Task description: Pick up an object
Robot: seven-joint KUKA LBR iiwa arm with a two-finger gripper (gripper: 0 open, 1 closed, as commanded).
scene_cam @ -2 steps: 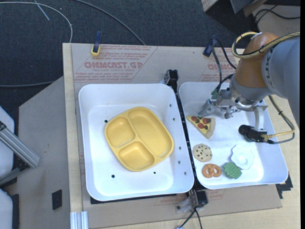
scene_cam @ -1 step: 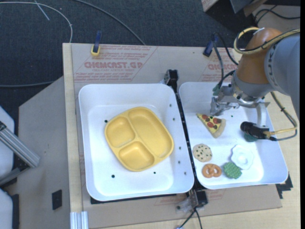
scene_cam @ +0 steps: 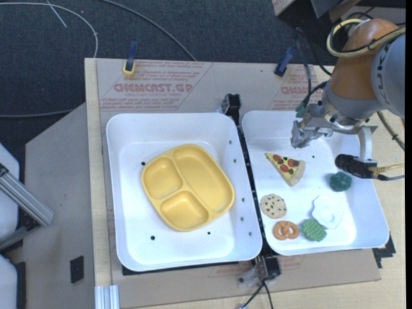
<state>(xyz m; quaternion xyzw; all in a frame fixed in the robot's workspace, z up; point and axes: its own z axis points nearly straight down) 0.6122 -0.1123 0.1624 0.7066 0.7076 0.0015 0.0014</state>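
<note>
From the overhead camera, I see my claw (scene_cam: 301,138) hanging over the right bin (scene_cam: 257,131), near its far edge; I cannot tell its state. The pizza slice (scene_cam: 285,167) lies just toward the near edge, its point aimed at the left bin (scene_cam: 119,172). One cookie (scene_cam: 273,205), one pretzel (scene_cam: 285,230), one yellow tray (scene_cam: 187,186).

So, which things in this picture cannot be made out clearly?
- The hand, camera view: too small and dark to tell its fingers' state.
- White object, right bin: white on white, outline unclear.
- Dark green object: too small to identify.
- Arm: cut off by the right edge.
</note>
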